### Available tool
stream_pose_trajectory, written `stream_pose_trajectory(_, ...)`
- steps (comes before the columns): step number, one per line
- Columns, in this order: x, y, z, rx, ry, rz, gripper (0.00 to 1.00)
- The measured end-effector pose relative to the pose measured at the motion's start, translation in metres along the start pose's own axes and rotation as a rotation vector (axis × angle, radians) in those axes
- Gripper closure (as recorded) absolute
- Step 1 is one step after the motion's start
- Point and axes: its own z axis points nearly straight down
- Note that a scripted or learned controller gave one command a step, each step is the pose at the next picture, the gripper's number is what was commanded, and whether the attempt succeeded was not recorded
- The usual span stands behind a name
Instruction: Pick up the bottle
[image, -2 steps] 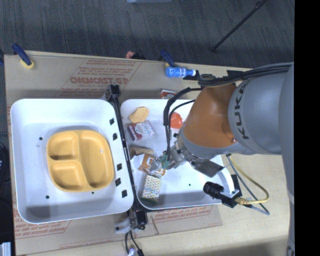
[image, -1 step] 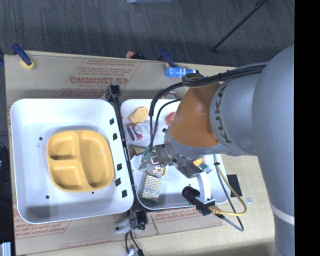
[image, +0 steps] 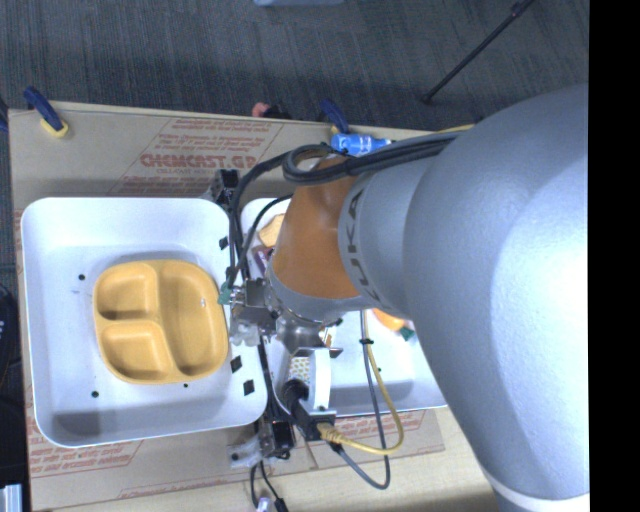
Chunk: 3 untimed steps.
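At the far left we saw a blue clamp (image: 45, 112) on the corner of the worktop (image: 150, 150), which was covered with brown printed cardboard. The left white bin (image: 40, 300) sat on that cardboard, and in it lay a yellow divided plate (image: 160, 320) with three compartments, resting flat toward the bin's right side. Just right of the plate, over the wall shared by the two bins, we saw the wrist hardware of the arm (image: 470, 300), with black cables running along it and a yellow cable (image: 370, 445) looping near the worktop's near edge. The orange band (image: 310, 245) stood above that hardware, and the grey body of the arm covered most of the right bin (image: 390, 390), of which we saw a near strip and a little of the far left corner. The jaws were hidden under the wrist, so we could not tell whether they were open or closed. We could not make out the bottle; small orange and pale shapes showed at the arm's edge inside the right bin, too hidden to name. A second blue clamp (image: 335, 115) sat at the far edge of the worktop.
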Motion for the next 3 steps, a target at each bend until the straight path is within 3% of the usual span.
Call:
stream_pose_trajectory(1, -0.062, 0.011, -0.083, -0.003, -0.001, -0.443, 1.00)
stream_pose_trajectory(2, 0.021, -0.003, -0.019, 0.002, 0.000, -0.254, 1.00)
stream_pose_trajectory(3, -0.066, 0.009, 0.000, 0.001, 0.000, -0.592, 1.00)
